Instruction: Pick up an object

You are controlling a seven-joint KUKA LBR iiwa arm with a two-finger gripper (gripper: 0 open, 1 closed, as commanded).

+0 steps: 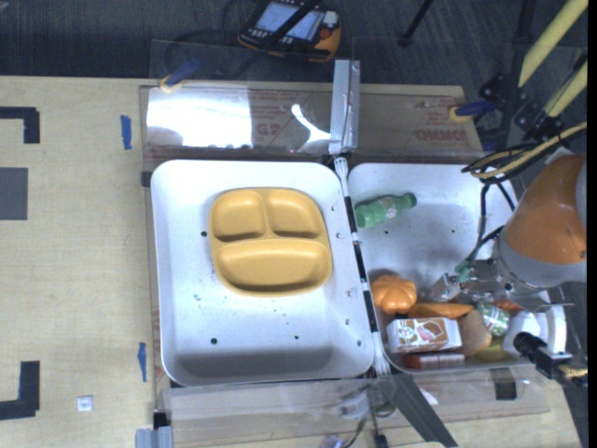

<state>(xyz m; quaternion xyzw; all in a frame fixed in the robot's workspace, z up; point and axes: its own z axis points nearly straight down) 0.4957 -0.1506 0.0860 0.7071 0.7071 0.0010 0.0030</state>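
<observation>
On the desk (75, 250), two shallow white bins sit side by side. The left bin (177, 278) carries a yellow divided tray (270, 239), lying flat near the bin's middle. The right bin (429, 241) holds the smaller items: a green bottle (382, 209) lying on its side near the far wall, apart from the rest; a small carton (425, 334) against the near wall; an orange pumpkin-shaped toy (394, 293) just beyond the carton, beside the divider between the bins; and a carrot (438, 311) lying between that toy and my wrist. My arm (550, 227), with its orange band, reaches in over the right bin's near right corner. My claw (480, 299) sits low among the clutter there, close to the carrot; I cannot tell whether it is released or clenched, nor whether anything lies in it.
</observation>
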